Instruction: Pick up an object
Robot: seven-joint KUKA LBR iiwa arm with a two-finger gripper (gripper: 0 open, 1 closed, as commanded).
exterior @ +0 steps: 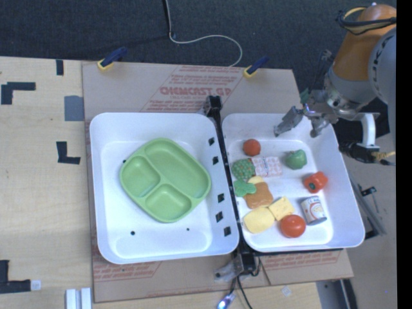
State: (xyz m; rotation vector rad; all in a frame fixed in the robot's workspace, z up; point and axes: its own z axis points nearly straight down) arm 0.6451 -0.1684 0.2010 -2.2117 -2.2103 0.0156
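The right bin [341, 234] holds several toy foods: a small red tomato [252, 147], a green pepper [296, 159], a red pepper [315, 182], a pink-and-white wafer [267, 166], a green waffle piece [243, 170], a brown bread slice [259, 197], yellow pieces [259, 220], a large red tomato [293, 226] and a small can [313, 210]. My gripper [300, 125] hangs over the bin's far right corner, above and behind the green pepper. It is open, with its two fingers spread apart and nothing between them.
The left bin [103, 172] holds a green divided plate [165, 179]. Both bins rest on a cardboard sheet [187, 89] held by yellow and blue clamps. A thin cable [193, 40] runs across the dark floor behind the bench.
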